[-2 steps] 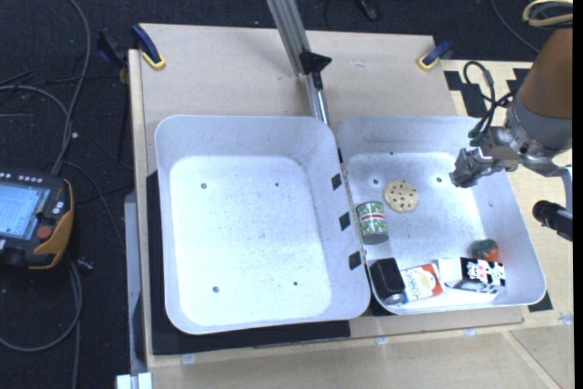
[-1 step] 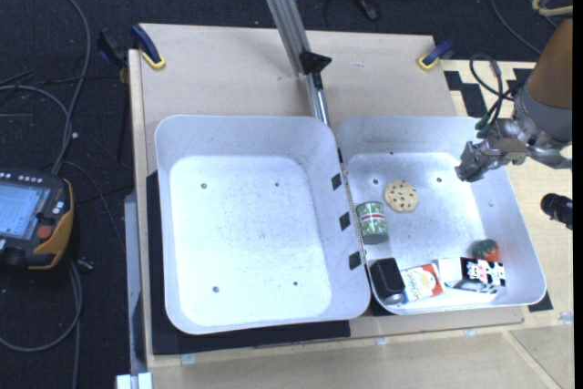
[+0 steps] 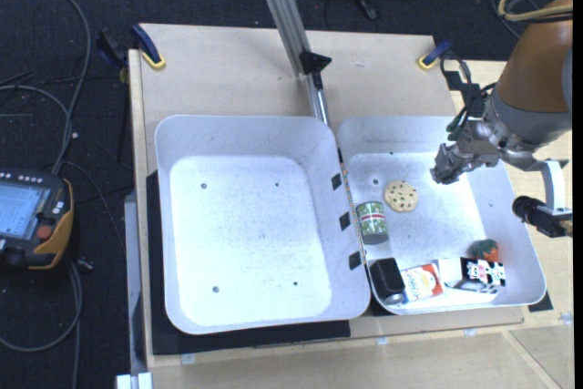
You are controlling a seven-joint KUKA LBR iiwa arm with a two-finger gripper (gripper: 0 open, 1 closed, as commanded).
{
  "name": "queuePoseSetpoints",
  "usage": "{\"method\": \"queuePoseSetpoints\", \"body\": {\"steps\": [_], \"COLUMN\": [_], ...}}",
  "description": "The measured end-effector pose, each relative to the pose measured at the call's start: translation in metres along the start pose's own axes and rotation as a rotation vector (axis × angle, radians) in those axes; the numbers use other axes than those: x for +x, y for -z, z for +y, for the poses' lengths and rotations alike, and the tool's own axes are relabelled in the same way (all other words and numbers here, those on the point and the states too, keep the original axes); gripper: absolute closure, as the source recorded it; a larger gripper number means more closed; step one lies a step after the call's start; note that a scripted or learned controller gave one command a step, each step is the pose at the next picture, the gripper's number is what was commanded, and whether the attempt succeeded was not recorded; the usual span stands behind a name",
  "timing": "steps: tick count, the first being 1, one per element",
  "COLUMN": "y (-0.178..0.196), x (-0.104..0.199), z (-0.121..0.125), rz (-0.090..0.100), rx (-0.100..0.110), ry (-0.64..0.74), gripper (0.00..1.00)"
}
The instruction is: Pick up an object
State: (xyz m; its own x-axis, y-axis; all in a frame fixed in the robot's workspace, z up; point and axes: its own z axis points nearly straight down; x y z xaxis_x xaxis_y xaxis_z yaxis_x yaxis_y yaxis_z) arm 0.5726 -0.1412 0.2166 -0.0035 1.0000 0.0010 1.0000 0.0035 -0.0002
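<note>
1. The cookie [image 3: 401,196] sits in the right bin [image 3: 510,223], just left of the gripper [image 3: 444,174] and a bit nearer to the camera, not touching it.
2. It's a round tan cookie with dark chips, lying flat on the bin floor, with a green can [image 3: 371,222] just to its left.
3. The gripper hangs over the right bin's far-right part; honestly can't tell how wide it is, and nothing shows in it.
</note>
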Motion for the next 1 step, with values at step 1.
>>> {"method": "queuePoseSetpoints", "body": {"steps": [1], "y": [0.0111], "x": [0.0494], "z": [-0.0056], "rz": [0.000], "rx": [-0.001], "ry": [0.001], "gripper": [1.00]}}
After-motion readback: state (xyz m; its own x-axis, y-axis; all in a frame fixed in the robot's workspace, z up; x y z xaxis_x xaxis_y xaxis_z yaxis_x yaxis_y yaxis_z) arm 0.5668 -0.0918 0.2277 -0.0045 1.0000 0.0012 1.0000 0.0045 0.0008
